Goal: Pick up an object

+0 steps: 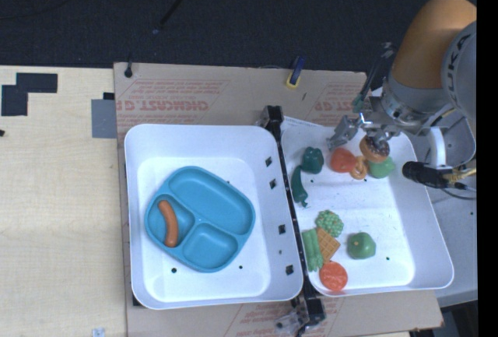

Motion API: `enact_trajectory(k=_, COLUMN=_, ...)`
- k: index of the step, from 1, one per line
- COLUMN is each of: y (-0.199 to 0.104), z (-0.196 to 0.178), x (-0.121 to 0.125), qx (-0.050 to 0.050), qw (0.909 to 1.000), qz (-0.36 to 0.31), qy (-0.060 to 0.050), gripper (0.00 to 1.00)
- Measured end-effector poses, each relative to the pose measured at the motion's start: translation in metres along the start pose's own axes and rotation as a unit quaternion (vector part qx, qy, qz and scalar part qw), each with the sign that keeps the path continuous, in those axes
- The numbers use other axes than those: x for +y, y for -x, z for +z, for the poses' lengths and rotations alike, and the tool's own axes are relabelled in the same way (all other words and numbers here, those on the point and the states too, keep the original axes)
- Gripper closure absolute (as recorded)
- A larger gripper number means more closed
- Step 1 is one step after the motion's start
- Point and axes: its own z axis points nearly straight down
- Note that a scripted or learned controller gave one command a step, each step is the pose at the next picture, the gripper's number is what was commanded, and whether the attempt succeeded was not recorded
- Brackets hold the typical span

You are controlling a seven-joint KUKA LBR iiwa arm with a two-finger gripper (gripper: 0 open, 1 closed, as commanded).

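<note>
Hovering hand (pixel 359 133) | over glossy round plastic food (pixel 343 160) | right bin (pixel 424 250)

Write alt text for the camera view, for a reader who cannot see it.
A grey and orange robot arm reaches from the right, its gripper low over toy food at the far end of the right bin. More toy vegetables, including a green pepper, lie nearer in that bin. The left bin holds a blue divided plate with a sausage.
</note>
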Motion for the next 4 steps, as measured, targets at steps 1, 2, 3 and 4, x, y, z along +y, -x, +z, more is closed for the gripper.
enact_trajectory(k=1, y=-0.007, z=0.049, x=0.003, qx=0.000, qw=1.0000, qz=0.000, qy=0.000, gripper=0.00)
enact_trajectory(k=2, y=-0.008, z=0.075, x=0.012, qx=-0.003, qw=0.9999, qz=0.002, qy=0.010, gripper=0.00)
enact_trajectory(k=3, y=-0.008, z=0.079, x=0.012, qx=-0.003, qw=0.9999, qz=0.002, qy=0.010, gripper=0.00)
enact_trajectory(k=4, y=-0.005, z=0.067, x=0.013, qx=-0.005, qw=0.9999, qz=0.002, qy=0.010, gripper=1.00)
